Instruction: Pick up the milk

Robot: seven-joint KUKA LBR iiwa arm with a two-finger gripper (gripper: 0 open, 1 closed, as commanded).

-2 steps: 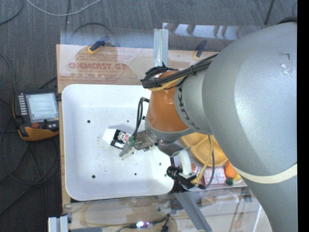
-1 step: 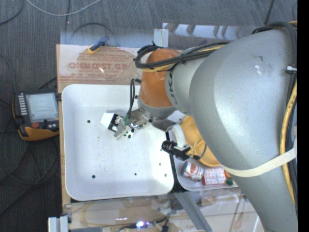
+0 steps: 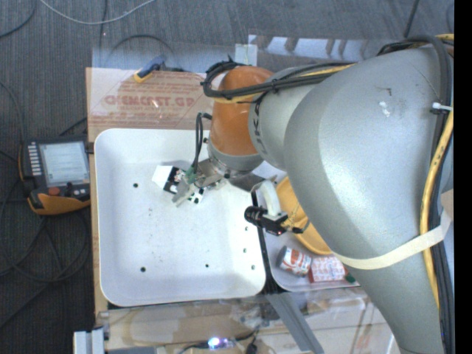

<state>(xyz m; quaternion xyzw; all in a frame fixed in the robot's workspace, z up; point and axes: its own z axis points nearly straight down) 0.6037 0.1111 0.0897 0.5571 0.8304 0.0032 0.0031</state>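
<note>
Gripper (image 3: 184, 188): over the left bin (image 3: 125, 271), upper middle; finger state cannot be told. Red-and-white carton (image 3: 296, 260): right of that bin, beneath the arm (image 3: 354, 161).

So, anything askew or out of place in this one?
Nothing spilled or damaged. The end effector sits low over the left bin, while the visible packaged items lie in the right bin, partly hidden under the arm.

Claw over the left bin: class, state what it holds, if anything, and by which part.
It cannot be told: the claw hangs above the left bin, too small and cluttered to show any hold.
</note>
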